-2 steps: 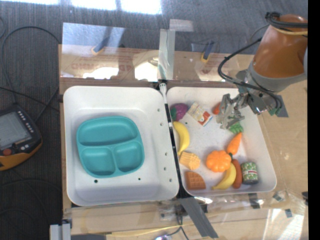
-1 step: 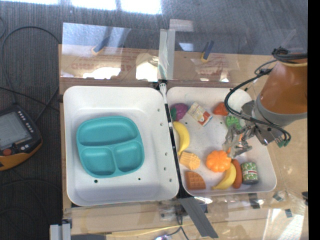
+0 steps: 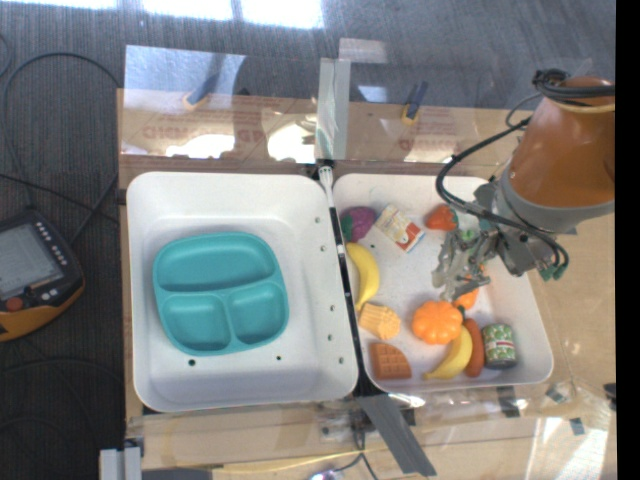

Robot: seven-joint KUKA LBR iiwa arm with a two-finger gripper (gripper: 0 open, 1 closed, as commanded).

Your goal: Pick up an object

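Observation:
My gripper [image 3: 458, 268] hangs low over the right bin [image 3: 535, 313], in its right half. Just below it lies a small orange piece [image 3: 468, 296], partly hidden by the gripper, and I cannot tell whether the two touch. An orange pumpkin-like toy [image 3: 438, 322] sits a little nearer the front. Behind the gripper lie a red-orange toy [image 3: 440, 218] and a white and red carton [image 3: 398, 228].
The right bin also holds a purple toy [image 3: 360, 221], a banana [image 3: 365, 271], corn [image 3: 380, 319], a brown waffle [image 3: 390, 360], a second banana [image 3: 455, 353], a red sausage [image 3: 474, 348] and a can [image 3: 500, 345]. A teal divided plate [image 3: 220, 290] lies in the left bin [image 3: 150, 208].

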